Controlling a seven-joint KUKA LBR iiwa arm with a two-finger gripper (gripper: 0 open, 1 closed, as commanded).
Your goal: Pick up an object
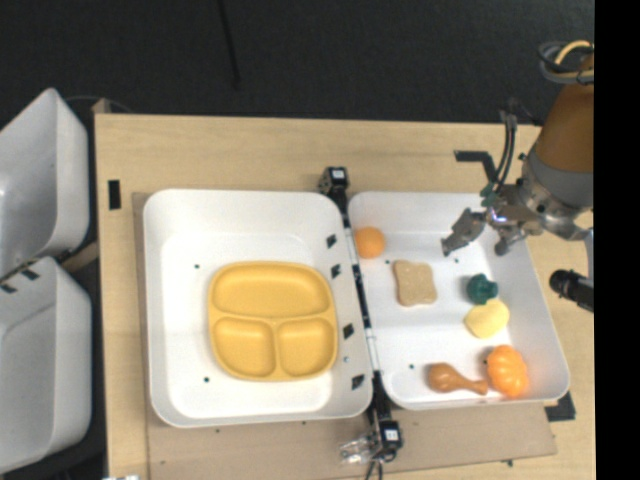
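Your gripper (484,234) hangs open and holding nothing over the right bin (430,366), above the bread (413,282). A yellow tray (271,319) sits in the left bin (180,228)

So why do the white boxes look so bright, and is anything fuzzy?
In the camera view the white bins glare under the light, nearly washing out their walls; the yellow tray and bread slice throw only faint shadows; the claw looks slightly blurred, and the background above the bench is dark.
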